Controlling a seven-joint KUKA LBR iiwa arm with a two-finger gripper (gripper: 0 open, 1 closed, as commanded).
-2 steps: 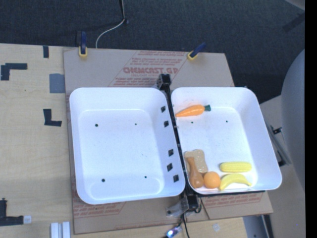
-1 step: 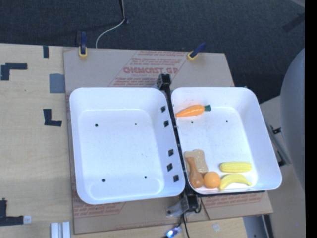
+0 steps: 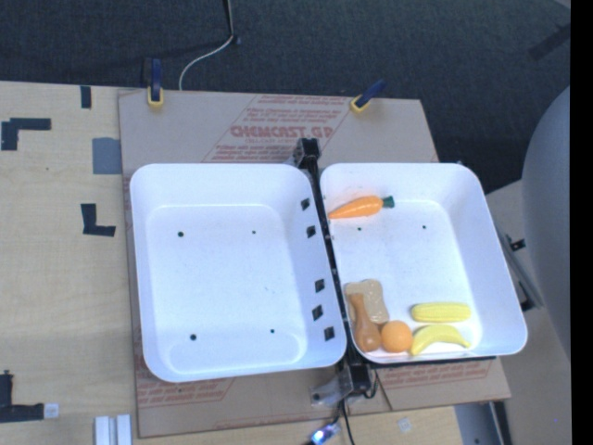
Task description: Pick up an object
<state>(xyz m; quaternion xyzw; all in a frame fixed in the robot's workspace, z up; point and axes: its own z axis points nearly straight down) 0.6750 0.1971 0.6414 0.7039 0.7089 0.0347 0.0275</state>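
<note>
Gripper state could not be told; of the arm, a blurred grey bulk [image 3: 561, 202] sat at the right edge, beside the right bin [image 3: 484, 213] and touching nothing in it.

Candidate objects all lay in that arm-side bin. Carrot [image 3: 357, 208] lay alone near the bin's far-from-arm wall, at the upper end, green tip pointing toward the arm. Banana [image 3: 439, 339] and a yellow corn-like piece [image 3: 440, 312] lay side by side in the lower corner, closest to the arm of the lot. Orange ball [image 3: 397, 336] was just beside the banana, on its far-from-arm side. Tan block [image 3: 369, 297] and a brown piece [image 3: 362, 326] were packed against the ball; whether they touched could not be told. Nothing lay over any of them.

Left bin [image 3: 148, 248] sat across from the arm, joined to the right bin by a row of black clips [image 3: 321, 248]. Both bins rested on a cardboard sheet [image 3: 278, 133] with red print, held by two clamps [image 3: 154, 83] at its top edge. Under it was a wooden bench [image 3: 46, 248] with black tape marks, dark carpet [image 3: 389, 26] beyond, and a white cable [image 3: 208, 49] trailing across the carpet.
</note>
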